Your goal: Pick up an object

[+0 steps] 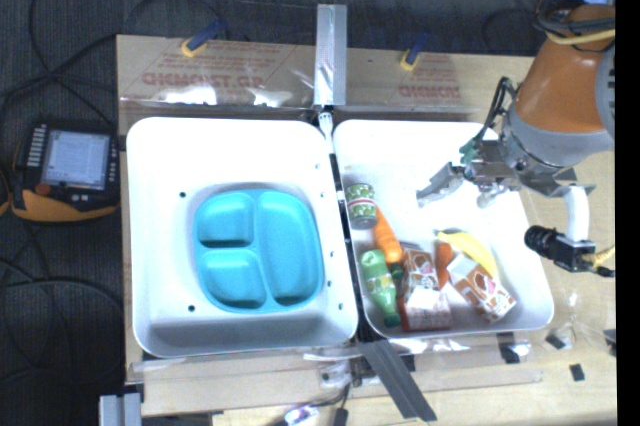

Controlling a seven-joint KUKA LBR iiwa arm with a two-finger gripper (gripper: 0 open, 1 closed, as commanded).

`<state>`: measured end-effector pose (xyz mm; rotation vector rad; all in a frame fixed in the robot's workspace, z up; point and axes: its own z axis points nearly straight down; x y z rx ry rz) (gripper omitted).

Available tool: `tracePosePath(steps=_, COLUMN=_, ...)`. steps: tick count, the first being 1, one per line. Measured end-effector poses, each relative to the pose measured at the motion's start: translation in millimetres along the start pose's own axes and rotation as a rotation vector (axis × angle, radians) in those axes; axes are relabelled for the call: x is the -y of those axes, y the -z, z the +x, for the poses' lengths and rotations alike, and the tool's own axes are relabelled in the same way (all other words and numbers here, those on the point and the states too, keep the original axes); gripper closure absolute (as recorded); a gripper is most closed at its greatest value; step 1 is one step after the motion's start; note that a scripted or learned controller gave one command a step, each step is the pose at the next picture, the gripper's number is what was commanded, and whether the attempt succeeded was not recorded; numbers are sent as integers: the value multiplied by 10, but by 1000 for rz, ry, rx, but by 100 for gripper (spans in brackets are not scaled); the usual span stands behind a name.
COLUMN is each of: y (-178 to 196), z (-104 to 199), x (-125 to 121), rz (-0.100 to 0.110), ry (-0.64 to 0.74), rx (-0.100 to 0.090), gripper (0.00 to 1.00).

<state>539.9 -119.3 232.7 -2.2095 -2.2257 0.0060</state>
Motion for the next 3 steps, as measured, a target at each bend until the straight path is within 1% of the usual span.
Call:
tracePosePath(steps=1, y=-1442, z=83, x=309, rz=-15, ry=328, rx=9, gripper=0)
tracePosePath(steps=2, y=-1367, z=104, x=286, rz=-16, ry=333, rx=6, gripper=100)
tracePosePath(steps=3, y=-525, z=621, x=345, rz=1, ry=99, rx=0, gripper=100)
